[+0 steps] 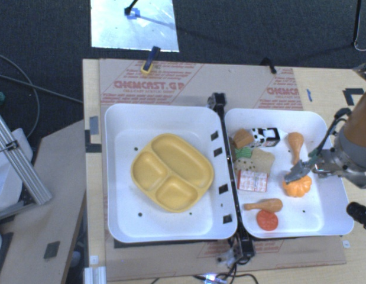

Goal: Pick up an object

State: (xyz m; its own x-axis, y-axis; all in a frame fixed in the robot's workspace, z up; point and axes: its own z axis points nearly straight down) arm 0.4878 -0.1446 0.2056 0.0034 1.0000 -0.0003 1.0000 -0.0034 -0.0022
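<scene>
The orange pumpkin-shaped toy [298, 186] lies in the right-hand white bin [330, 218], toward that bin's right side. The tool [298, 173] sits directly at the toy's upper edge, touching or just above it; whether its fingers are spread or pressed together cannot be told, and the toy is not visibly between them. The grey arm [354, 141] reaches in from the right of the toy. Just above the toy lies a tan drumstick-shaped piece [295, 144]. Left of the toy lies a red-and-white patterned card [252, 180], and beyond it, up and left, a brown block [242, 138] and a black-and-white item [266, 136]. Below and left of the toy lie a second drumstick [264, 205] and a red round piece [266, 220]. Far left of the toy, the other white bin [120, 176] holds a yellow divided plate [172, 171]. Both bins rest on the counter [188, 78].
</scene>
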